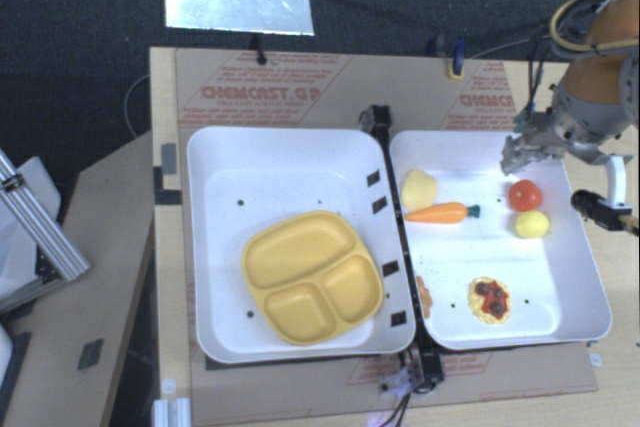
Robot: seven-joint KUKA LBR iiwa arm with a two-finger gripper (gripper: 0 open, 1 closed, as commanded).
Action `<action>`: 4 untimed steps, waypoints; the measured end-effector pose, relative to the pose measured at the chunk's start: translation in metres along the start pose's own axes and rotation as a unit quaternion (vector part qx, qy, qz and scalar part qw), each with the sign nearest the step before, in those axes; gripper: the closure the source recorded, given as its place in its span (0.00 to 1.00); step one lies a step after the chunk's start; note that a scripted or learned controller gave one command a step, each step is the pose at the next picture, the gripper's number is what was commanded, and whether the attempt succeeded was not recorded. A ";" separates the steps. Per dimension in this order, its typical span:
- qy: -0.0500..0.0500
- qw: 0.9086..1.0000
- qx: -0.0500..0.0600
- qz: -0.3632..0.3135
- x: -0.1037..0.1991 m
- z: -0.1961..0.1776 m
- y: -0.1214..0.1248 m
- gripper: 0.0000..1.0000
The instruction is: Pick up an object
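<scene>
Right bin (575,300): tomato (525,194) and lemon (532,225) beside end effector (522,152), grip state unclear.

A red tomato (524,194) lies in the right bin's far right part, just above a yellow lemon (532,225).

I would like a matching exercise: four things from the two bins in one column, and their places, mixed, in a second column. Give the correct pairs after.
Things:
1. yellow divided tray
2. carrot
3. tomato
4. small pizza

Places:
A. right bin, near its front edge
B. left bin
C. right bin, near the divider between the bins
D. right bin, just above the lemon, closest to the gripper

Pairs: 1-B, 2-C, 3-D, 4-A
</scene>
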State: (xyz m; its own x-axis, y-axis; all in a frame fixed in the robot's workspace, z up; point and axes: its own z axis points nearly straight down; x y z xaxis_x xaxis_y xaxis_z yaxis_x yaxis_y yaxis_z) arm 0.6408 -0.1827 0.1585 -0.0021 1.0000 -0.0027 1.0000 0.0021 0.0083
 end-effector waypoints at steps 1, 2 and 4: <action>0.000 1.000 0.000 -0.001 0.000 -0.051 0.002 1.00; 0.002 1.000 0.003 -0.004 0.058 -0.048 0.004 1.00; 0.002 1.000 0.004 -0.004 0.147 -0.055 -0.009 1.00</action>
State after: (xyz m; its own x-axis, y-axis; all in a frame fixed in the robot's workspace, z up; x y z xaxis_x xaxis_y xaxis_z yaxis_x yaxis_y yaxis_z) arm 0.6308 -0.0355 0.2126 -0.0094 1.0000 0.0016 1.0000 0.0094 0.0001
